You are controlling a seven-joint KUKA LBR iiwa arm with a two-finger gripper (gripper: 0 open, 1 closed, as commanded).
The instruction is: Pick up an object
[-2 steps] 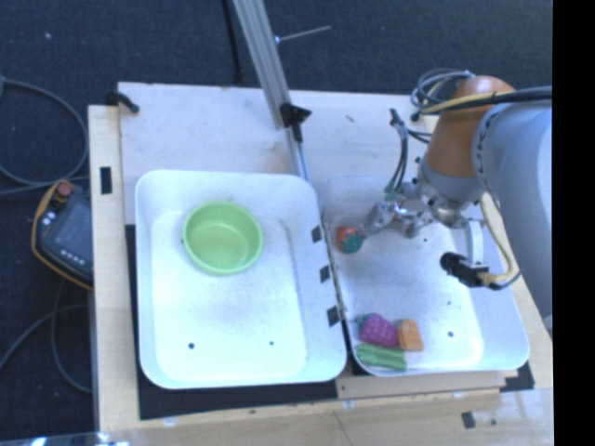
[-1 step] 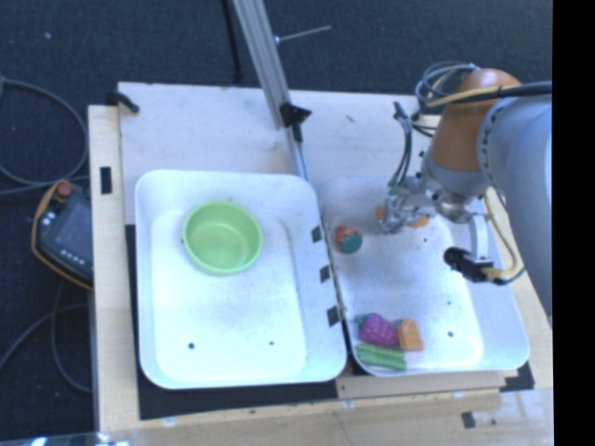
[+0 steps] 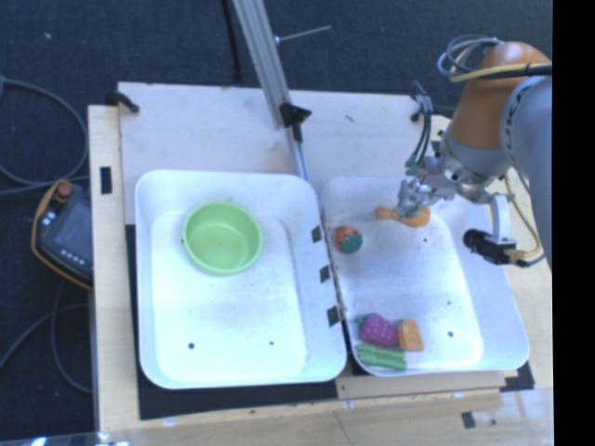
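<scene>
My gripper (image 3: 412, 199) reaches down at the far edge of the right bin (image 3: 465, 277), right over a small orange toy (image 3: 400, 216) that lies flat on the bin floor. The gripper's tip touches or nearly touches the toy's right end. A small red and green ball (image 3: 349, 240) rests near the bin's left wall. Along the near edge lie a purple bunch of grapes (image 3: 377, 329), an orange piece (image 3: 410, 334) and a green vegetable (image 3: 381, 357).
A green bowl (image 3: 222, 237) stands in the left bin (image 3: 167, 342). A slanted metal post (image 3: 270, 63) rises from behind the bins. Black cabling and a connector (image 3: 488, 246) hang off the arm above the right bin's right side.
</scene>
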